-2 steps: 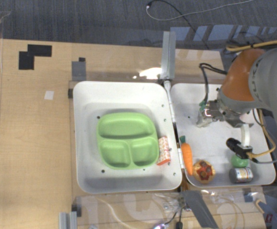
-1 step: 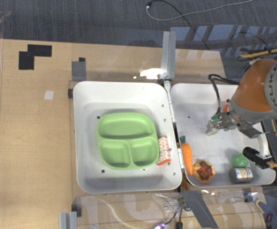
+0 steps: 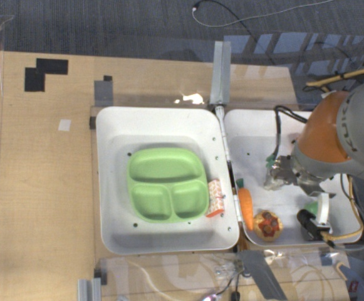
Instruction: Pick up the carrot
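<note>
- At the near left corner of the right bin (image 3: pixel 257 130), the carrot (image 3: pixel 246 209) lies on the bin floor, its length running near to far along the wall shared with the other bin.
- Just to its right, a small round red-and-brown thing (image 3: pixel 267 224) sits touching or almost touching the carrot's near end.
- In the left bin (image 3: pixel 106 168), a green plate (image 3: pixel 167 184) with three compartments lies flat in the middle.
- A small pink-and-white packet (image 3: pixel 215 196) with an orange end rests against the plate's right edge, beside the dividing wall.
- Farther in over the right bin, the claw (image 3: pixel 275 179) hangs to the right of the carrot and a little beyond it, apart from it; I cannot tell whether it is open or closed, and nothing shows in its grasp.
- The grey arm (image 3: pixel 322 133), with its orange band, reaches in from the right above the claw.
- At the far side, a grey metal post (image 3: pixel 220 74) stands between the bins.
- Beyond the bench, a black cable (image 3: pixel 244 14) loops on the grey floor.
</note>
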You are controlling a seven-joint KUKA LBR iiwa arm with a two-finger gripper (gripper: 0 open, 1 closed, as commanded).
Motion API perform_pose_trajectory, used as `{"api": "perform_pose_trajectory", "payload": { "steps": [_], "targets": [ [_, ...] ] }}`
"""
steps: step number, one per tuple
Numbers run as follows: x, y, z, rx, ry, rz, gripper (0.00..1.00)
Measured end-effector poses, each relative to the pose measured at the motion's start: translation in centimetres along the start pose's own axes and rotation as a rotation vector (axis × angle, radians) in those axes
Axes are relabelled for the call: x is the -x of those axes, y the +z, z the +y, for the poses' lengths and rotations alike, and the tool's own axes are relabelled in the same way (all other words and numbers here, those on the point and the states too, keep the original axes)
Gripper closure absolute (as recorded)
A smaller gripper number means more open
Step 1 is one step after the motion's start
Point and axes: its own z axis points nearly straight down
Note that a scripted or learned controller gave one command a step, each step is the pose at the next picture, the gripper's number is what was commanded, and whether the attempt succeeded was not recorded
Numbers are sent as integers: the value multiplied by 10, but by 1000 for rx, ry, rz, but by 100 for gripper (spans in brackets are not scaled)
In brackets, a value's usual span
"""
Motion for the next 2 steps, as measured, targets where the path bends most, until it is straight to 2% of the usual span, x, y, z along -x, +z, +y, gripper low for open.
{"api": "perform_pose_trajectory", "payload": {
  "steps": [1,2],
  "targets": [
    [0,-1,-36,5,122,0,100],
    [-3,1,28,-4,208,-1,100]
  ]
}}
